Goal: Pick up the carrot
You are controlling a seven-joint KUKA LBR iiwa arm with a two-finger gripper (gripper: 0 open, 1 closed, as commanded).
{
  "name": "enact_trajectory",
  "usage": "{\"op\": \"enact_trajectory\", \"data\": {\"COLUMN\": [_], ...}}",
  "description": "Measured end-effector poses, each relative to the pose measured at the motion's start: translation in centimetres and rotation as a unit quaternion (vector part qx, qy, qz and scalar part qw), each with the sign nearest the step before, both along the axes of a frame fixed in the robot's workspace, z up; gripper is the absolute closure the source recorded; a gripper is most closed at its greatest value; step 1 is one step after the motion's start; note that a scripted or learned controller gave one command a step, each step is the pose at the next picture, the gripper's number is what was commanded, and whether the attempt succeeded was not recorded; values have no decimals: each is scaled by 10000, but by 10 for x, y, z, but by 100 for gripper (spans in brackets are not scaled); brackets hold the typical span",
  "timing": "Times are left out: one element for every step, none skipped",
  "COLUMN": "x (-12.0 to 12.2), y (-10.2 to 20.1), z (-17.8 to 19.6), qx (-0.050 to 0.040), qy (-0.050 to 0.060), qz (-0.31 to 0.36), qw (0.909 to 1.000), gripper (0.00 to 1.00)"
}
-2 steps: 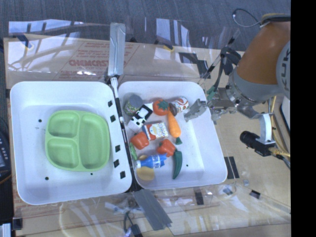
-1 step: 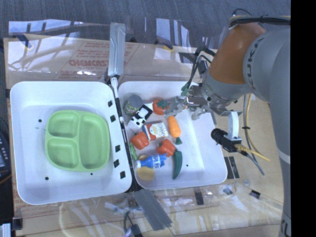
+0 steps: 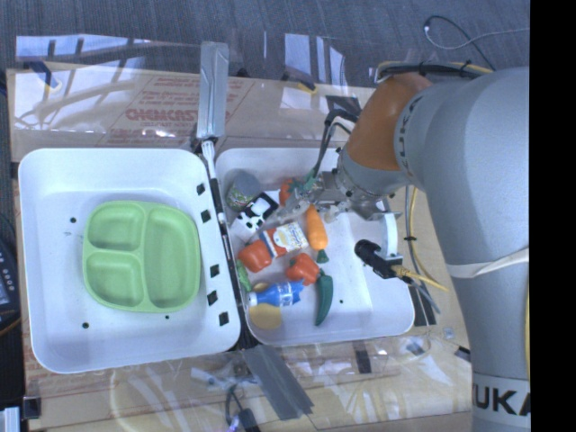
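Gripper (image 3: 309,198) sits low inside the right bin (image 3: 391,309), at the end of the arm (image 3: 450,151), which comes in from the right w/ its orange band (image 3: 382,120) just above and right of the gripper. Whether the gripper is apart or together: can't tell, the wrist and clutter hide that. Carrot (image 3: 316,229) lies just below the gripper, orange, roughly upright in the frame, top end right at the gripper tip; contact or just beside, can't tell, and nothing shows it clamped. Left of the carrot, and below-left of the gripper, a small packet w/ white and orange label (image 3: 289,237). Further below-left, an orange pepper-like piece (image 3: 255,256). Below the carrot, a red-orange piece (image 3: 304,267), and just right of that and lower a dark green chili (image 3: 323,299), lying almost straight down from the gripper. Well below-left of the gripper, a small bottle w/ blue label (image 3: 276,294) and a yellow rounded end (image 3: 265,316). Left of the gripper, near the bin's upper left corner, a grey round item (image 3: 241,188) and a black-and-white checker piece (image 3: 261,208). A small red bit (image 3: 285,192) sits just left of the gripper. Far left of the gripper, across the divider, the left bin (image 3: 45,331) holds a green compartment tray (image 3: 141,256). Both bins rest on the surface (image 3: 108,115), covered w/ clear plastic sheet.
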State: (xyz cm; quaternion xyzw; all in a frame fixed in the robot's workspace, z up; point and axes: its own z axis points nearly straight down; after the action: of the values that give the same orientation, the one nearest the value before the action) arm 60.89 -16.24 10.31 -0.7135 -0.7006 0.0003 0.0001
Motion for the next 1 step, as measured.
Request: {"op": "enact_trajectory", "data": {"x": [0], "y": [1], "z": [9], "qx": [2], "qy": [21], "qz": [24], "qw": [10000], "gripper": [100]}}
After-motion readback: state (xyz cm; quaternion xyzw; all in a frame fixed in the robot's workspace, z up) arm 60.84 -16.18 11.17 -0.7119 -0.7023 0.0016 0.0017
